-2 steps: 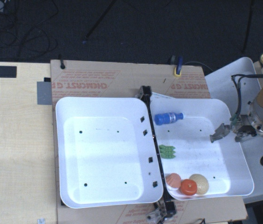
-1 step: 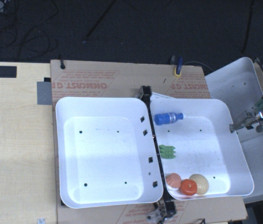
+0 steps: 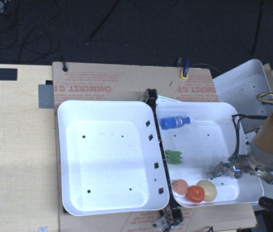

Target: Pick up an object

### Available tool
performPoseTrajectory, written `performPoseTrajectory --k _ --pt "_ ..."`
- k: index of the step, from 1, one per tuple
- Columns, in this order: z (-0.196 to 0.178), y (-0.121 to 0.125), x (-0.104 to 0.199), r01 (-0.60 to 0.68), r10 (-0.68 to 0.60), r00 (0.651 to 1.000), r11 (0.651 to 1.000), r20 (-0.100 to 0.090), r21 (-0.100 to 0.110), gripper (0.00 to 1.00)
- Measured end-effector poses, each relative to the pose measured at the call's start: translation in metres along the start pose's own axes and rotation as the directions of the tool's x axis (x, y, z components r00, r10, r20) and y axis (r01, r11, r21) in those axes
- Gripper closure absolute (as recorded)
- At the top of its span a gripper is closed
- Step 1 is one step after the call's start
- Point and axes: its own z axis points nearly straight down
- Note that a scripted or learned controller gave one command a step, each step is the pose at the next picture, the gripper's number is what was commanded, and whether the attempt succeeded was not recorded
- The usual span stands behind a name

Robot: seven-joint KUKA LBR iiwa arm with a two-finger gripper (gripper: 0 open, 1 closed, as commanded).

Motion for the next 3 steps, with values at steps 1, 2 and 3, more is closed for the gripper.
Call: performPoseTrajectory --k 1,2,3 --pt "-0.0185 0.0037 -0.0030 -0.004 0.004 1.000 1.000 0.005 -0.014 1.00" --pt "-0.0182 0.0035 -0.0033 -0.007 0.007 1.000 1.000 0.005 -0.014 0.00" --pt "-0.0281 0.0031 -0.0040 -0.009 0.009 1.000 1.000 0.005 -0.013 1.00"
